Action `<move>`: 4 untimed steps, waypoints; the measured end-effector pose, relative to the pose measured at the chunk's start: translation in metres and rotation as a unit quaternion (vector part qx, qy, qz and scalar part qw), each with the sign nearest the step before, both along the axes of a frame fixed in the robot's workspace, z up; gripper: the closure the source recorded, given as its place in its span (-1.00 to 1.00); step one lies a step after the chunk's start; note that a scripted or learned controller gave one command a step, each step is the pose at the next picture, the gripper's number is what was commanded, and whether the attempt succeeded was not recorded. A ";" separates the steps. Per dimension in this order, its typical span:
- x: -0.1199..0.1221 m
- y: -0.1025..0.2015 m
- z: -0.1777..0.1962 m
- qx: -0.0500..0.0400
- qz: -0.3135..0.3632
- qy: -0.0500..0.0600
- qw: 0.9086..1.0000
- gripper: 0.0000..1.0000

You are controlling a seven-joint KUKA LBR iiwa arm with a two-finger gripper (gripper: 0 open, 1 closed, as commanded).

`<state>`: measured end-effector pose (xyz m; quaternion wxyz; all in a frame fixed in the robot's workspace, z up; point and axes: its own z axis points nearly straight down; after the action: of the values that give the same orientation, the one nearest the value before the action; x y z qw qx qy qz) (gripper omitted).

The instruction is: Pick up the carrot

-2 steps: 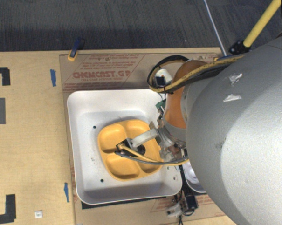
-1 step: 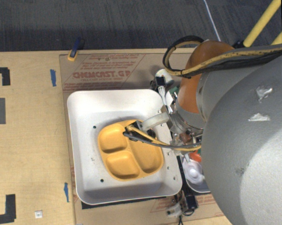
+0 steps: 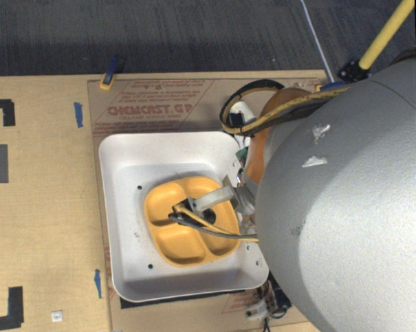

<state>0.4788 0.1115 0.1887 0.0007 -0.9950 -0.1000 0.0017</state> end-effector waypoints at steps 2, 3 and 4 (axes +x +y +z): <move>0.034 0.100 -0.090 0.001 0.001 0.005 1.000 -1.00; 0.010 0.110 -0.095 -0.002 -0.001 -0.019 1.000 -1.00; 0.097 0.083 -0.091 0.013 0.026 0.004 1.000 -1.00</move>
<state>0.5760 0.1947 0.0976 0.0141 -0.9919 -0.1262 0.0042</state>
